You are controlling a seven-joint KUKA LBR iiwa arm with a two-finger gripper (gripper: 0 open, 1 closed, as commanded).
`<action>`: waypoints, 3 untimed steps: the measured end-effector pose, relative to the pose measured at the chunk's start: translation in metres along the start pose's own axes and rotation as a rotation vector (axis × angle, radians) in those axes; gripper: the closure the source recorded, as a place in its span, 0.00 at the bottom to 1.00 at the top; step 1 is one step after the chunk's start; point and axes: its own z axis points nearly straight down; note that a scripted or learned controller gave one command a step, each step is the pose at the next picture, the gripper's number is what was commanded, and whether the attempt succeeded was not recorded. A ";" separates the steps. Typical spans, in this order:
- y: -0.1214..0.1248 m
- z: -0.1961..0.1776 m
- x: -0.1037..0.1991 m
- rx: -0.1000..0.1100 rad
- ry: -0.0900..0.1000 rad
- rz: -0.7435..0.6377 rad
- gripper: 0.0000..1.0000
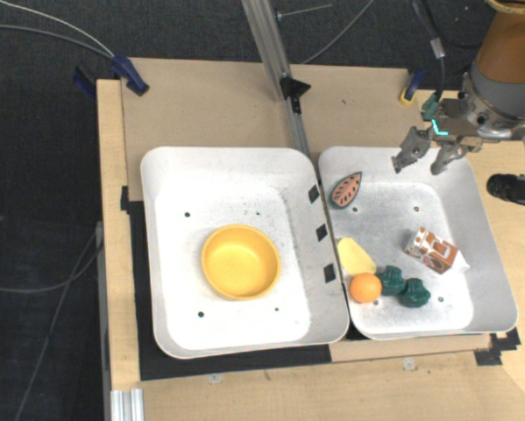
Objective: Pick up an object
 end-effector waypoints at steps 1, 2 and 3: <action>0.001 -0.003 0.000 -0.006 0.000 0.000 0.00; -0.002 0.045 0.010 0.002 0.000 -0.001 0.00; -0.004 0.106 0.002 0.004 0.000 0.002 0.00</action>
